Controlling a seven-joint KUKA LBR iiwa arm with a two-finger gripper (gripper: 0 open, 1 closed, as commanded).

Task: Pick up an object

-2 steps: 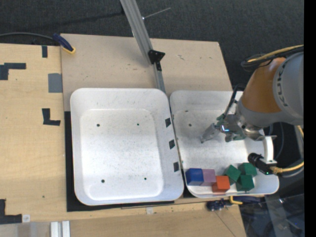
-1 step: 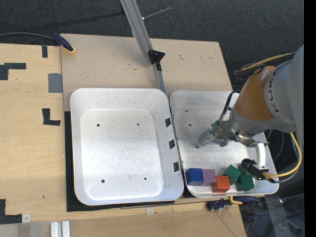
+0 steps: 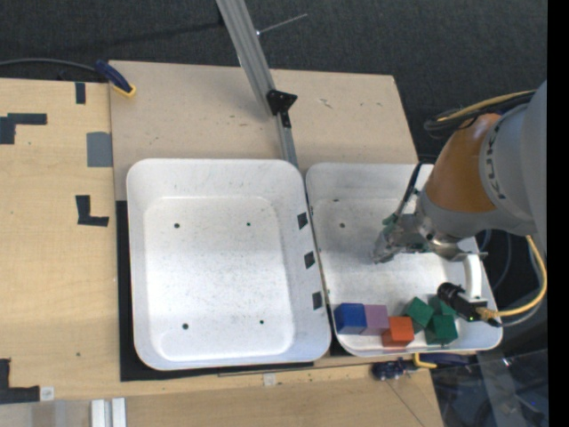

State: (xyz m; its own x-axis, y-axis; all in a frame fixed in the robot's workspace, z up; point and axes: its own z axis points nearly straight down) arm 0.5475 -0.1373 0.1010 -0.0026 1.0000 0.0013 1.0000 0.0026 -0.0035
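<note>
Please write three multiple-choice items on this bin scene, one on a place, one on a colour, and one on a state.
1. Where do the blocks lie?
A. In the left bin
B. Along the near edge of the right bin
C. On the wooden bench

2. What colour is the leftmost block in the row?
A. Blue
B. Yellow
C. White

3. How does the gripper stand to the blocks?
A. It grips the orange block
B. It rests on the blue block
C. It is apart from them, over bare bin floor

Key: 1 B, the blocks sit by the right bin's near rim. 2 A, the blue block starts the row, left of the purple block. 3 C, the gripper is above the row, touching none.
</note>
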